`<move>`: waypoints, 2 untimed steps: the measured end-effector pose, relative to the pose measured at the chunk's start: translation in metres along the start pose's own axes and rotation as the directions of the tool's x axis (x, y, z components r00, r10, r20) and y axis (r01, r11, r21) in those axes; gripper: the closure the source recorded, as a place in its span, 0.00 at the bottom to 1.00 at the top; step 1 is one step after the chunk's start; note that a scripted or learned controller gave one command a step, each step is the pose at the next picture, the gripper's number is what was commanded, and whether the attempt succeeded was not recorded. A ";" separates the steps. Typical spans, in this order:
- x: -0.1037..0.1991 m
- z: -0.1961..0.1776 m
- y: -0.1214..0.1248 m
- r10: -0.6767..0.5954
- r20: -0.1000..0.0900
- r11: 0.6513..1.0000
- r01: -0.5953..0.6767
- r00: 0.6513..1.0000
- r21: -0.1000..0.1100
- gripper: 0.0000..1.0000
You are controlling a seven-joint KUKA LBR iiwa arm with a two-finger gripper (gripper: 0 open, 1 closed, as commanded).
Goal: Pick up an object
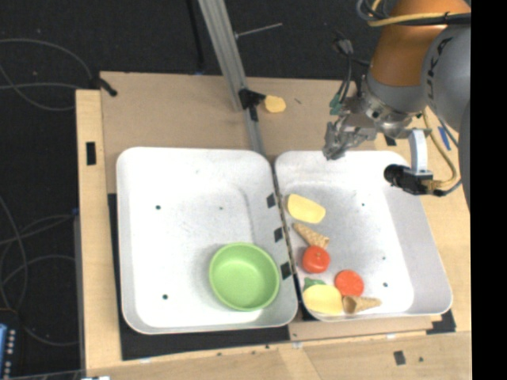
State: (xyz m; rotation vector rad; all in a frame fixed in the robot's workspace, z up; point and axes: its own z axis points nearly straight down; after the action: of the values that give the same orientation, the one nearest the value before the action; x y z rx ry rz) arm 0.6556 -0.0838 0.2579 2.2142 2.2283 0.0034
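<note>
The gripper (336, 147), its state impossible to tell, hovers above the right bin (396, 236), where the light, stiff, smooth tomato (316, 259) suits a pinch across its middle.

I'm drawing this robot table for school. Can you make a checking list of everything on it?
Surface: a tan bench bears a left bin and a right bin, side by side.
Job's things: in the right bin, a pale yellow piece, a cone, a red tomato, a red-orange round, a yellow piece and a second cone.
Clutter: green bowl in the left bin; small yellow piece on the bench.
Grippers: gripper above the right bin's far edge, holding nothing.
Cables: wires on the dark floor.
Surroundings: a metal pole.
</note>
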 end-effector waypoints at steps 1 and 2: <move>0.054 0.002 0.003 -0.001 0.000 1.000 0.001 1.000 0.002 1.00; 0.098 0.014 -0.010 0.001 0.002 1.000 -0.001 1.000 0.003 1.00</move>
State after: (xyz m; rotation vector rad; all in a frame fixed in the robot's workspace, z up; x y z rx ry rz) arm 0.6455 0.0144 0.2437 2.2159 2.2277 -0.0019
